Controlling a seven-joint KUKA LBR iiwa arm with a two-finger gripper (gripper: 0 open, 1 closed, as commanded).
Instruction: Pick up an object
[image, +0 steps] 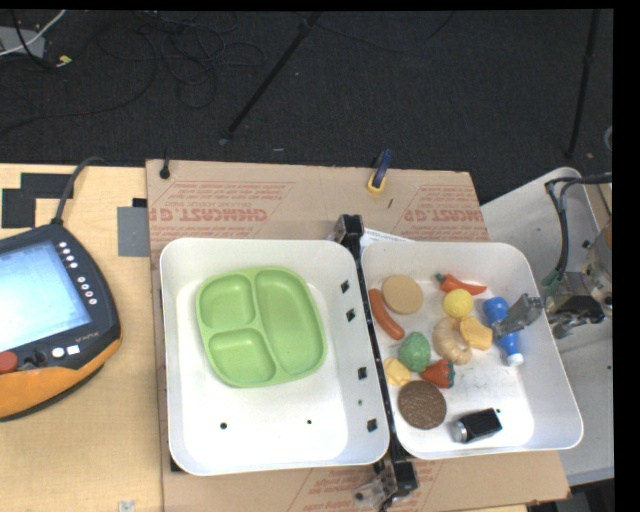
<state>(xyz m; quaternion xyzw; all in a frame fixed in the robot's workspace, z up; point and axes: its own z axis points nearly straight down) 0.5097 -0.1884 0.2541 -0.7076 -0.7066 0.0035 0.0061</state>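
bench (110, 420); tool (520, 313) low over right bin (545, 420) edge.

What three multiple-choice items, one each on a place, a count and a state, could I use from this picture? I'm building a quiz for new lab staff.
1. Where does the green divided plastic plate lie?
A. In the left shallow white bin
B. In the right shallow white bin
C. On the cardboard sheet

2. How many compartments does that plate have?
A. Two
B. Three
C. Five

3. What is the state of the round brown toy patty?
A. Lifted above the bins
B. Standing on edge on the plate
C. Lying flat on the right bin's floor

Answers:
1 A, the plate sits alone inside the left bin.
2 B, two small hollows and one long one show.
3 C, it rests flat beside the small black block.
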